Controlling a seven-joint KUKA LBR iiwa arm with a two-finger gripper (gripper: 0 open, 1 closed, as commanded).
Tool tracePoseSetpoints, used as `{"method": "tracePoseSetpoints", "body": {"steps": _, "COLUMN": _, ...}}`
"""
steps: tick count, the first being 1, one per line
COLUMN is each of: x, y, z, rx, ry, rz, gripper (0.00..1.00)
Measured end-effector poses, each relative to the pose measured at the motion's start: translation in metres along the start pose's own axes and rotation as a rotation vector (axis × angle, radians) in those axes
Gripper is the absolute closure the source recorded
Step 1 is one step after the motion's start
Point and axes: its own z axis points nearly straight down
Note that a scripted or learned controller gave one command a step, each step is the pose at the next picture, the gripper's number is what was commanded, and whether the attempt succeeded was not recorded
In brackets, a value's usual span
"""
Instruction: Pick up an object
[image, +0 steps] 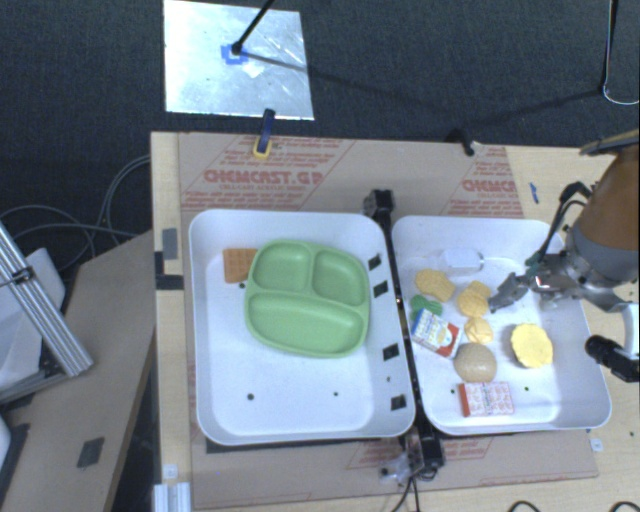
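I have the gripper (505, 290) at three o'clock in the right bin (590, 395); I cannot tell its jaws' state. The crowded food pieces (475, 298) beneath risk a glancing miss.

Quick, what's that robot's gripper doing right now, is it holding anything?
Gripper: over the right bin, among the food pieces. Whether it is open, closed or holding something cannot be told.

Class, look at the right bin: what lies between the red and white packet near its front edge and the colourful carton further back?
In the camera view, a round tan bun lies between the packet and the carton.
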Motion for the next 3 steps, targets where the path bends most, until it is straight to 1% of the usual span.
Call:
{"method": "tracePoseSetpoints", "body": {"steps": 1, "x": -0.005, "y": -0.002, "z": 0.061, "rx": -0.002, "ry": 0.000, "rz": 0.001, "gripper": 0.00}}
{"method": "tracePoseSetpoints", "body": {"steps": 2, "x": -0.005, "y": 0.001, "z": 0.068, "rx": -0.010, "ry": 0.000, "rz": 0.000, "gripper": 0.00}}
{"method": "tracePoseSetpoints", "body": {"steps": 3, "x": -0.006, "y": 0.003, "z": 0.057, "rx": -0.019, "ry": -0.004, "rz": 0.000, "gripper": 1.00}}
